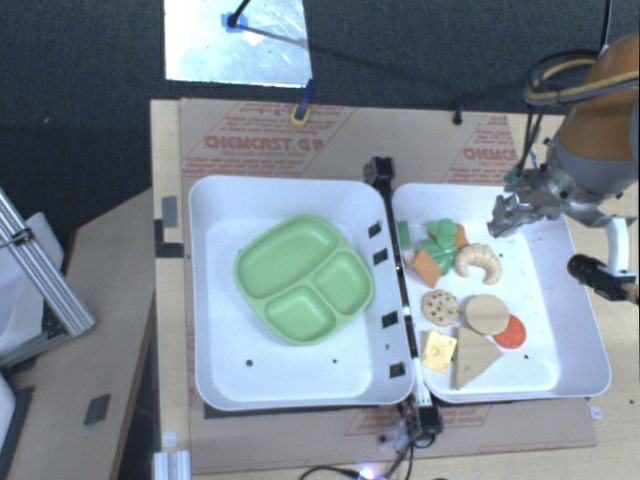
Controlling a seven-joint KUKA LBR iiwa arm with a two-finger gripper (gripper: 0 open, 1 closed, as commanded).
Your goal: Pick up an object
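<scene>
My gripper (pixel 503 220) hangs over the back of the right bin (pixel 570 318), just above and right of a pale croissant (pixel 478 260); nothing shows between its fingers. Left of the croissant lie a green leafy piece (pixel 440 234), an orange wedge (pixel 428 266) and a small green block (pixel 403 234). Toward the front sit a chocolate-chip cookie (pixel 439 307), a tan round bun (pixel 487 314), a red slice (pixel 511 333), a yellow cheese square (pixel 438 350) and a tan bread wedge (pixel 472 358).
The left bin (pixel 215 268) holds a green three-compartment plate (pixel 304 278). A black divider with clips (pixel 392 268) runs between the bins. A metal sheet (pixel 238 30) lies on the dark floor behind the bench.
</scene>
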